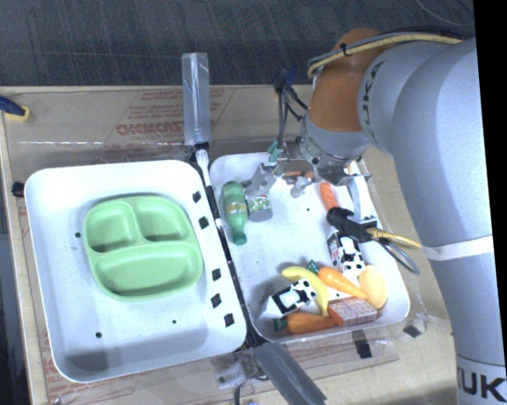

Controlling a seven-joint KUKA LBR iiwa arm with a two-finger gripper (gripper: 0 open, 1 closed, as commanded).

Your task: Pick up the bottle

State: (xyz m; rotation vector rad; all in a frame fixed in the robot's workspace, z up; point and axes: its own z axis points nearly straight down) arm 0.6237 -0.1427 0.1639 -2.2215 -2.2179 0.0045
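Seen from above, a wooden bench point(96, 114) on dark carpet bears two shallow white bins: the left bin point(62, 337) holds a glossy green divided plate point(143, 245), and the right bin point(272, 165) holds a heap of toy food point(332, 296) at its near end. The green bottle point(234, 210), smooth plastic and tapered, lies flat against the right bin's left wall, its long axis along that wall and its narrow neck toward the near edge. The grey arm's gripper point(265, 183) sits just right of the bottle; whether it is open or closed cannot be told.
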